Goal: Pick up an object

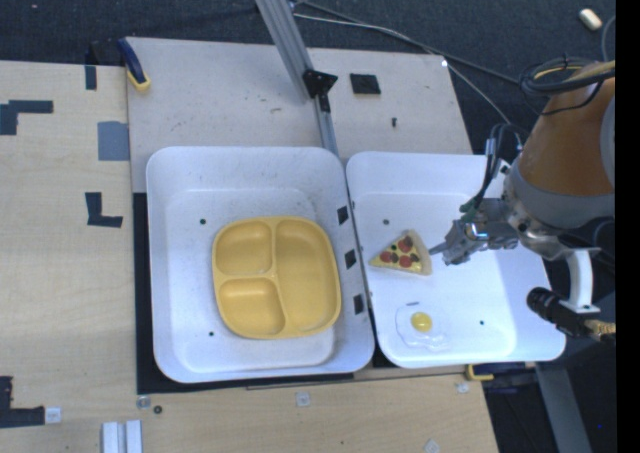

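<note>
A toy pizza slice (403, 254) with red toppings lies in the right bin (400, 176), near its left side. A toy fried egg (420, 325) lies in front of it, by the bin's front edge. My gripper (457, 246) hangs over the right bin, just to the right of the pizza slice, with its dark fingers pointing left toward it. Nothing shows between the fingers. The arm's orange band sits above it at the right.
The left bin (180, 181) holds a yellow divided plate (276, 277) with three compartments. A slanted metal pole (290, 31) runs down to the bins' back edge. Cables trail across the dark floor behind the bench.
</note>
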